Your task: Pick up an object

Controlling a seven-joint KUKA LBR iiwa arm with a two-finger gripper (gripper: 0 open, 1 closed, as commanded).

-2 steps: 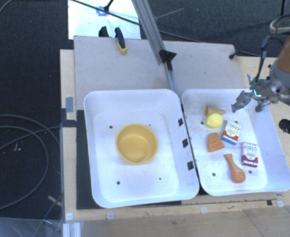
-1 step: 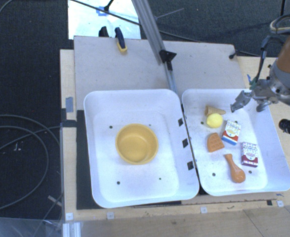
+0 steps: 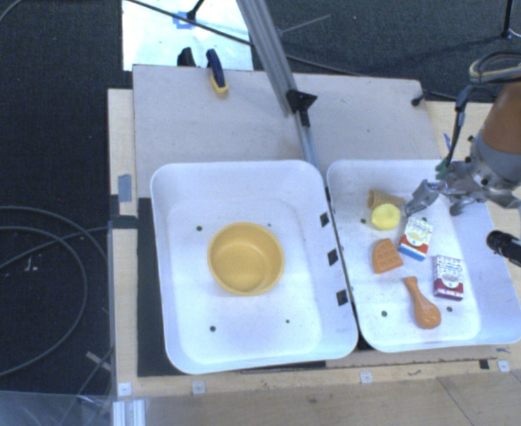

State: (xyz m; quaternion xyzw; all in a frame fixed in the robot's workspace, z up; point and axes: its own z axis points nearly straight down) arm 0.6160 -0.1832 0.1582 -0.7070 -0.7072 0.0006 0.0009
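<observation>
1. The gripper hung over the upper part of the right bin, its fingers slightly spread and closed on nothing.
2. Just below it lay a small white carton with red and blue print; its writing was too small to read.
3. A yellow round piece lay left of the fingertips, touching a tan wedge.
4. An orange chunk sat beside the carton, and an orange drumstick shape lay below it.
5. A red and white box lay near the right wall, its label illegible.
6. The left bin held a yellow bowl.
</observation>
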